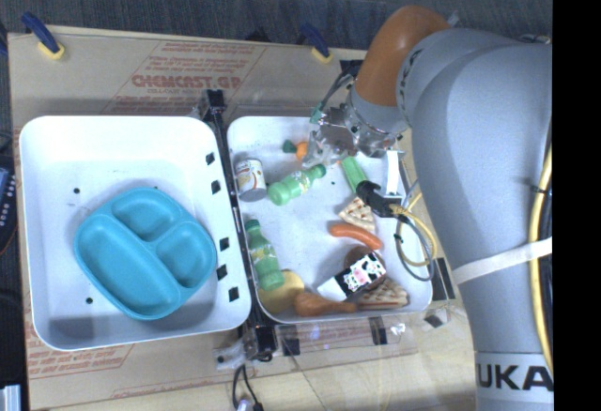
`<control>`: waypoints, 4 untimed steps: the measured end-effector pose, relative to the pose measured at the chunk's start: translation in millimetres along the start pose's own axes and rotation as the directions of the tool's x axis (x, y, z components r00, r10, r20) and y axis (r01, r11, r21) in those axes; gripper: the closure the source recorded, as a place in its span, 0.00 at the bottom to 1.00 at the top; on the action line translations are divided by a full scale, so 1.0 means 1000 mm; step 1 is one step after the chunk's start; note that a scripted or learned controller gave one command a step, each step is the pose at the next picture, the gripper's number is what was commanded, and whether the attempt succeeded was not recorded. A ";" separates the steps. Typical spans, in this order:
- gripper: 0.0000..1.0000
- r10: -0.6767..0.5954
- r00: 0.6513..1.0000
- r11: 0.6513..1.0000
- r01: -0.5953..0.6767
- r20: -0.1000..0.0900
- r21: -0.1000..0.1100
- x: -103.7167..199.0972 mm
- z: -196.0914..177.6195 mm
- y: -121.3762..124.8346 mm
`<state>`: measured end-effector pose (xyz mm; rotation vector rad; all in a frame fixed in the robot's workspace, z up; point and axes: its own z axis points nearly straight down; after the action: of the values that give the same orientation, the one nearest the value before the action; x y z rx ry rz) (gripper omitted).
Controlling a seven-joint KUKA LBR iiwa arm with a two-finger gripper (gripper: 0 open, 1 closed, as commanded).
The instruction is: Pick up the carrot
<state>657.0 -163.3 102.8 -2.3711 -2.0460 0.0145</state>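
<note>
The carrot is a small orange piece with a green top, lying near the back wall of the right bin. My gripper hangs low over the back of that bin, just right of the carrot and very close to it. The wrist's metal parts and cables hide the space right beside the carrot, so I cannot tell whether anything touches it. The grey arm with its orange band comes in from the right above the bin.
The right bin also holds a small can, a green bottle, a green vegetable, a waffle piece, an orange sausage, a black-and-white carton and several other toy foods. A blue divided plate lies in the left bin.
</note>
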 end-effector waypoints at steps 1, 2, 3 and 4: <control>0.00 -0.001 1.000 1.000 0.001 0.000 0.001 0.000 0.000 0.000; 1.00 -0.009 1.000 1.000 0.009 0.001 -0.001 0.001 -0.011 0.001; 1.00 0.260 0.966 0.966 -0.260 -0.002 -0.008 0.072 -0.090 -0.038; 1.00 0.293 0.956 0.956 -0.293 -0.001 -0.001 0.148 -0.087 -0.109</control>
<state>572.1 -1.4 190.8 -2.6501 -1.6731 0.0147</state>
